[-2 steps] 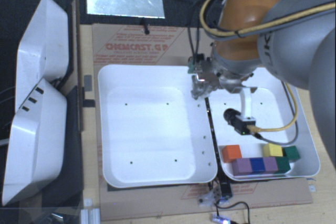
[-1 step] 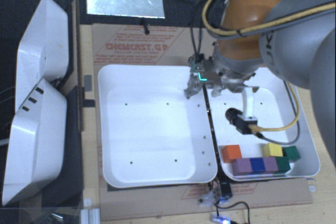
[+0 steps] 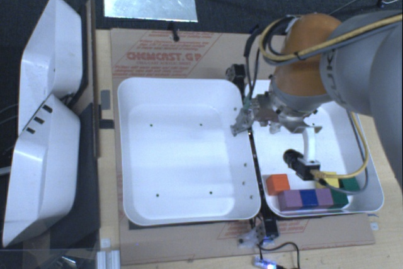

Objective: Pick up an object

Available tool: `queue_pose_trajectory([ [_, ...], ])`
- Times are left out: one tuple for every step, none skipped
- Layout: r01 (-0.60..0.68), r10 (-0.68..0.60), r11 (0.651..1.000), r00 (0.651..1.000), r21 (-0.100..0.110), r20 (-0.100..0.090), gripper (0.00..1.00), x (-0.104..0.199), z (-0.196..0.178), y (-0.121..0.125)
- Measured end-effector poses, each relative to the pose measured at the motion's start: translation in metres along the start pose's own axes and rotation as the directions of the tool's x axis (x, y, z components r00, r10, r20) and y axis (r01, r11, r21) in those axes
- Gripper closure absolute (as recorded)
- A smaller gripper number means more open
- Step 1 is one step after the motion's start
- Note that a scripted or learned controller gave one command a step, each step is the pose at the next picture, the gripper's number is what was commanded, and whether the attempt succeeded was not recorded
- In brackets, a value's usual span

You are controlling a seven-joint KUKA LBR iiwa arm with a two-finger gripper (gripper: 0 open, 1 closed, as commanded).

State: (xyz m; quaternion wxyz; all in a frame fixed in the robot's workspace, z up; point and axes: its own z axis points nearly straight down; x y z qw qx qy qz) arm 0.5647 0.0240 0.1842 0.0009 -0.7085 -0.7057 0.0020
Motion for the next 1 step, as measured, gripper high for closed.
queue_pose_trajectory([
  [0.001, -0.001, 1.000, 1.000, -0.004, -0.002, 0.00, -0.0274, -0.0021, -0.0361],
])
